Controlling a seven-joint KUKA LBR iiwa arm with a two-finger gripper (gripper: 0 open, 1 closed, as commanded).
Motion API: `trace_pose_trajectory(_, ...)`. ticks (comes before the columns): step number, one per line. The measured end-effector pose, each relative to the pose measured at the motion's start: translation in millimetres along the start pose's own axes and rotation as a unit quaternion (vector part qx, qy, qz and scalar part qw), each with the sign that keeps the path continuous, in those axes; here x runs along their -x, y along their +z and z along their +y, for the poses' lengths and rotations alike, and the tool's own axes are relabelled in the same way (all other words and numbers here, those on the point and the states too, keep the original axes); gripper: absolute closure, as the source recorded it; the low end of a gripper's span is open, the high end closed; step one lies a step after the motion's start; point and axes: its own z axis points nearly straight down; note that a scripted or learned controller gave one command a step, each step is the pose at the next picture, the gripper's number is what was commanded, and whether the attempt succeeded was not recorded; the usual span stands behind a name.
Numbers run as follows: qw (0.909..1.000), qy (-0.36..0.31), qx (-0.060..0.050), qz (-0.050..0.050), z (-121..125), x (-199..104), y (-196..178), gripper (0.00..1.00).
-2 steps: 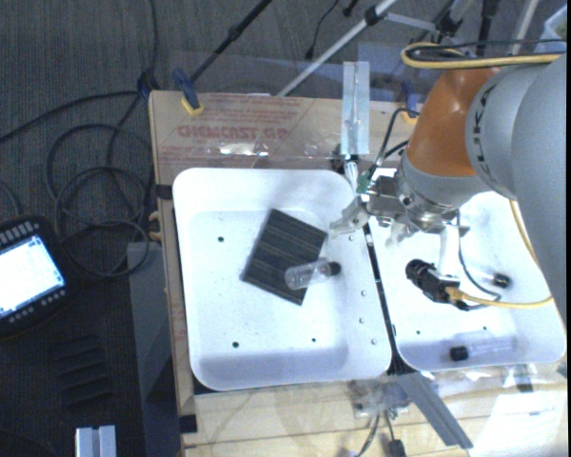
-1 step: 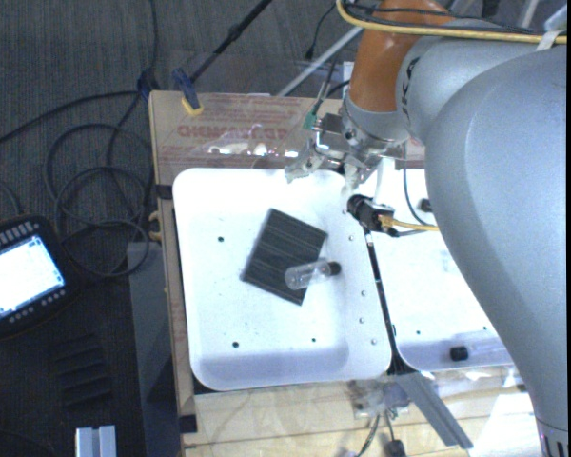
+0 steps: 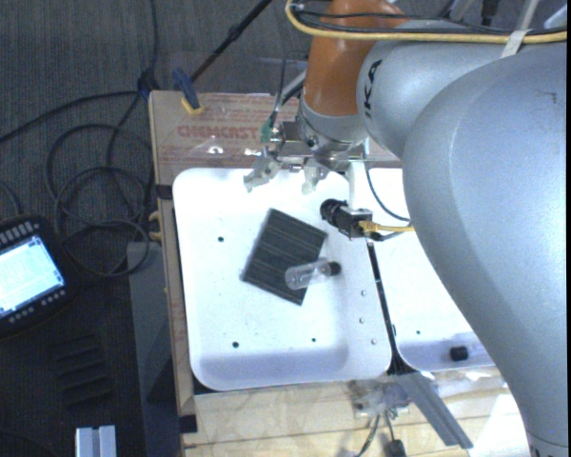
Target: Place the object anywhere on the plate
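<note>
Gripper [image 3: 284,175]: two pale metal fingers [image 3: 260,174] spread apart, nothing between them; poised over the far edge of the left bin [image 3: 202,284], near its back wall, apart from the items below. Wrist: grey flange under an orange band [image 3: 338,60], with a small black fitting [image 3: 341,216] and a yellow-tipped lead hanging on its right side, over the seam between the bins. Arm [image 3: 485,188]: large grey body entering from the right, covering most of the right bin [image 3: 428,341]. Plate [image 3: 284,255]: dark, ribbed, roughly square, lying flat and turned at an angle near the middle of the left bin, just in front of the gripper. Object [image 3: 310,273]: small clear tube-like piece with a dark cap at one end, lying on its side across the plate's right front corner, resting on the plate with the cap end overhanging the white floor. Right bin: one small dark item [image 3: 458,353] near its front edge. Bench [image 3: 219,122]: brown board behind the bins, with a blue-and-yellow clamp [image 3: 186,91] at its far left corner. Floor to the left: grey carpet, looped black cables [image 3: 95,198], a handheld pendant with a lit screen [image 3: 19,274].
</note>
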Motion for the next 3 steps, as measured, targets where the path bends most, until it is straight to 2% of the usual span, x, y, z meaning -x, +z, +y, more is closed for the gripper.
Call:
trace_pose_trajectory(1,0.9994,0.034,0.000,0.000,-3,-64,-16,0.00)
trace_pose_trajectory(2,0.9994,0.036,0.000,0.001,-70,5,-15,0.00)
trace_pose_trajectory(3,0.9999,0.010,0.001,0.000,1,-19,-100,0.00)
